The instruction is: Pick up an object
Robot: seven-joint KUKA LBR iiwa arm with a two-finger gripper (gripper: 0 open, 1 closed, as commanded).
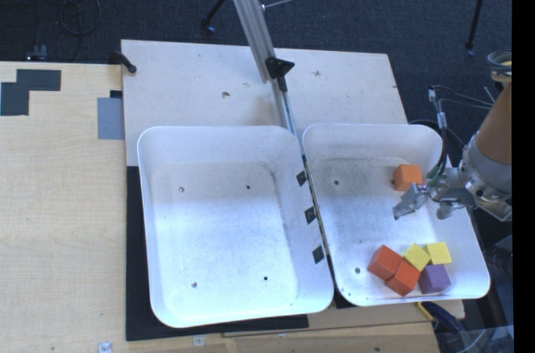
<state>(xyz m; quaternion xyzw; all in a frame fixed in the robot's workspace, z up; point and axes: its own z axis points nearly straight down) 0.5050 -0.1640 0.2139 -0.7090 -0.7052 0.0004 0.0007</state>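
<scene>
Left bin [167,176]: white, shallow, nothing in it to lift. A slanted metal rail [251,17] rises from the seam between the two bins.

Right bin [351,150]: holds all the candidates. A small orange block [408,176] lies alone near the far right wall. A cluster sits at the near corner: two red-orange blocks [393,268], two yellow blocks [426,254] and a purple block [434,279], packed in contact.

Gripper [422,201]: hangs just in front of the lone orange block, fingers spread apart, nothing between them.

Assessment: the blocks look light and rigid, likely foam or wood, with flat faces that should not slip. The lone orange block is the cleanest target; take it across two opposite flat sides. The clustered blocks leave little finger clearance.
</scene>
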